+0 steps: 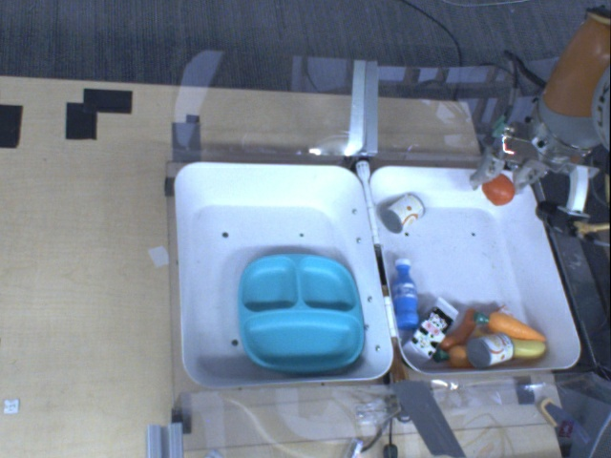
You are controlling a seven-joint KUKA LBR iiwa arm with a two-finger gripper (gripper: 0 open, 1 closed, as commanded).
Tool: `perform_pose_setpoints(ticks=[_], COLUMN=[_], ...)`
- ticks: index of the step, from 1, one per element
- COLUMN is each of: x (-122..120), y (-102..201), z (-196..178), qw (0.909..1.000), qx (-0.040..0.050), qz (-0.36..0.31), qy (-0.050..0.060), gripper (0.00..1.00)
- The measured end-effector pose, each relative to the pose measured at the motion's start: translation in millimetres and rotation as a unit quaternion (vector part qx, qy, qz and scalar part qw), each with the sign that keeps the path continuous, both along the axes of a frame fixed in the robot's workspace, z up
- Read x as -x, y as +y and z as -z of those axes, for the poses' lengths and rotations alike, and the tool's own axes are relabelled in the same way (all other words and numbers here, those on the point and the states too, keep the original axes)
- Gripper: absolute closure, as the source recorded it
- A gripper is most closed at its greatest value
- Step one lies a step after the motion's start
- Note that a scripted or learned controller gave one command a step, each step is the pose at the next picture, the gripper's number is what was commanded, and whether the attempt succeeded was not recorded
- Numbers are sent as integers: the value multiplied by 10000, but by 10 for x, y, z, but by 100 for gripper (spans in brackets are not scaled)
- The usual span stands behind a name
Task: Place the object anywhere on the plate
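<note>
- On the left of the worktop, the left bin (205,256) held the blue plate (301,311), a divided dish lying flat toward the near side; none of its three compartments carried anything, so by my judgement the placing was not yet done.
- In the right bin (535,265), a small white cup (402,211) lay on its side near the divider; a blue bottle (405,295) lay along the left wall; a heap sat in the near corner, with a carrot (516,327), a grey can (490,351) and a black-and-white toy (432,329) touching one another.
- At the far right corner of that bin, my tool (498,181) hung over the rim; a small orange-red object (498,192), round like a toy fruit, sat at its tip, apparently between my fingers and lifted clear of the bin floor; I judged the fingers pinched on it, though the view was small and slanted.
- What was left, as I judged it: carrying the object leftward across the divider, lowering it over the plate and letting go.
</note>
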State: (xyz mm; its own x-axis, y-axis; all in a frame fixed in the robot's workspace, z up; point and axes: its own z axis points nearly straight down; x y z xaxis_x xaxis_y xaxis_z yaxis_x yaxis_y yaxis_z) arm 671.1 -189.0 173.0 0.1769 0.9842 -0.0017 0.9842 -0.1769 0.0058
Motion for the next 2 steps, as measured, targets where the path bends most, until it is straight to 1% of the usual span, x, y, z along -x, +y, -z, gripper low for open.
perform_pose_setpoints(ticks=[1, 2], x=[3, 499], y=[0, 748], z=[326, 460], qw=[10000, 9990], qx=[-5, -17], qz=[-96, 455], qy=[3, 9], gripper=[100, 100])
